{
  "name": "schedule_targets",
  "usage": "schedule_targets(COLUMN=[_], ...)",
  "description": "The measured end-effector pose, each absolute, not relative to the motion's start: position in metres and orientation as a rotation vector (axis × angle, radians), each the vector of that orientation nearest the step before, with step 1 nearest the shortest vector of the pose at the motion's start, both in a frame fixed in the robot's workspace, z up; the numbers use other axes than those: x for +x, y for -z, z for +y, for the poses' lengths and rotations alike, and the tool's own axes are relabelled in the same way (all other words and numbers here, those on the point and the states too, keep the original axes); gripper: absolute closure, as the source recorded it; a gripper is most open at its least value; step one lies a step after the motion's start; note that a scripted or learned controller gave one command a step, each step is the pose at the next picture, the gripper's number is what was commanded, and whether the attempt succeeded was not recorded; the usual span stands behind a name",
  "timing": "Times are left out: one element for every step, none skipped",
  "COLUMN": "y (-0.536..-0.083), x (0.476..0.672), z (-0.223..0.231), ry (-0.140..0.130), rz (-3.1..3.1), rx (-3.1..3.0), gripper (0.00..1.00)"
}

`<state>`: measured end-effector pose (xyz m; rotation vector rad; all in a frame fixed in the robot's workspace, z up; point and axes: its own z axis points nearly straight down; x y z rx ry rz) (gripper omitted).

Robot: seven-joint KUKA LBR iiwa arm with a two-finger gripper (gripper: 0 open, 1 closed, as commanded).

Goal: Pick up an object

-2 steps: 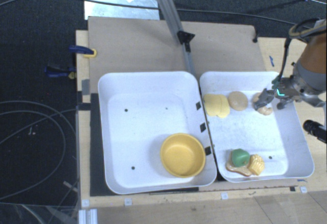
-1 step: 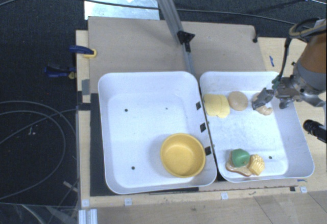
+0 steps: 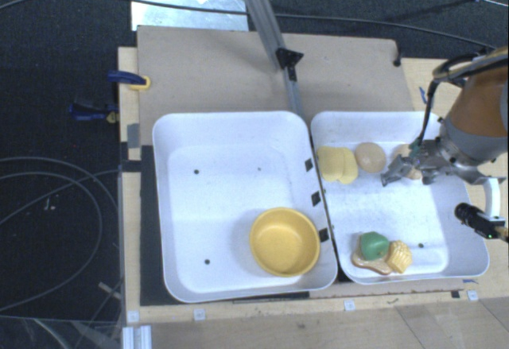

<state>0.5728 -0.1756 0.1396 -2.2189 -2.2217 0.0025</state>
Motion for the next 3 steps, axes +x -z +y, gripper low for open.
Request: schedule_targets(y=[-0.088,-0.102,-0.152], x=[0.573,0.574,0.579], z=[-0.175,-0.176,-0.186], ry=[-0.002,0.003,0.004], rz=[-2.221,-2.224,-2.224], rx=[-2.221,-2.225,-2.227], gripper=[0.00,1.00,1.00])
